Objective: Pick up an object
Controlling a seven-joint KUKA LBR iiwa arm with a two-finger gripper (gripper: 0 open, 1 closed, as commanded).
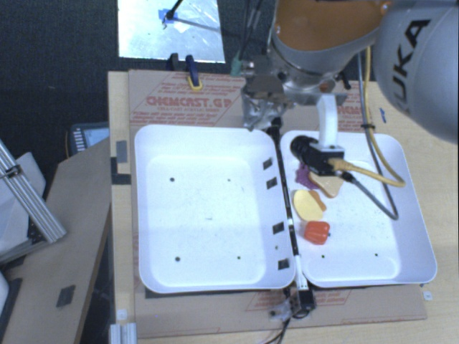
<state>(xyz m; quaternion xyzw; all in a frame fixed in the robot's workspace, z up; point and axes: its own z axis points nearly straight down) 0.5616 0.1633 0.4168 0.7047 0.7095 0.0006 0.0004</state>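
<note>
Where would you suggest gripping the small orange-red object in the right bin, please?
Take the orange-red object across its rounded body, coming straight down. It sits apart from the yellow piece just above it, with bare bin floor on its other sides.

Glossy plastic bins (pixel 208 278) (smooth, white).

Both bins, left (pixel 208 213) and right (pixel 373 242), are white with small dark specks. In the right one lie a red-orange pepper (pixel 318 231), a yellow slice (pixel 309 205), a tan piece (pixel 330 185) and a purple scrap (pixel 303 175). The arm (pixel 326 13) carries an orange band on grey.
</note>
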